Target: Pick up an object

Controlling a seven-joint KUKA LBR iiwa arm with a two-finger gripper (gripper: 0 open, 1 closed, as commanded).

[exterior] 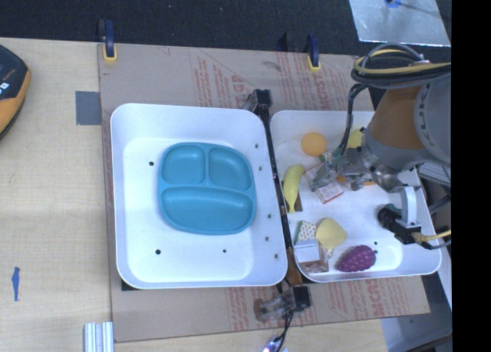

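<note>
The end effector sits low in the right bin; whether it grips anything cannot be told. A red-and-white packet lies just beneath it, a banana just left.

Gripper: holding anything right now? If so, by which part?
Cannot be told. The gripper is low in the right bin, over a small packet beside the banana; no hold is visible.

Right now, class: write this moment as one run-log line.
arm: reaching into right bin | gripper: low beside banana, near orange | grasp: unconfirmed | left bin: blue plate
</note>
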